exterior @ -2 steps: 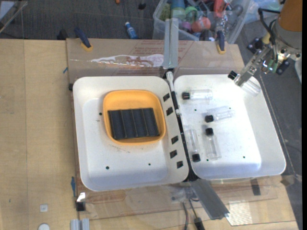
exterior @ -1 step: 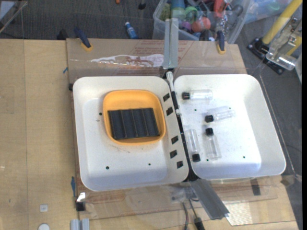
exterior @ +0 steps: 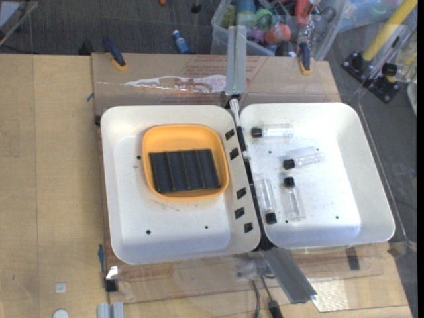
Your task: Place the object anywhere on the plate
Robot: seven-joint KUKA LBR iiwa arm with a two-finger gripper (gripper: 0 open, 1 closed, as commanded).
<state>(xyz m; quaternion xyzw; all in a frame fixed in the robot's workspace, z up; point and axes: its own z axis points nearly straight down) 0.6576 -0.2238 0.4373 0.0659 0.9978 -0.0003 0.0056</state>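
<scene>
An orange plate [exterior: 154, 144] sits in the left white bin [exterior: 126, 211], with a black ribbed slab [exterior: 184, 171] lying on it. In the right bin [exterior: 358, 197] lie several clear vials with black caps: one near the back [exterior: 273, 131], one tilted in the middle [exterior: 302, 158], one upright-lying lower down [exterior: 291, 197], and one close to the divider [exterior: 266, 200].
A metal post [exterior: 236, 58] stands behind the bins at the divider. A clear tub of colourful toys [exterior: 278, 12] is at the back. Black clips [exterior: 240, 192] line the divider between the bins. Wooden bench surface lies to the left.
</scene>
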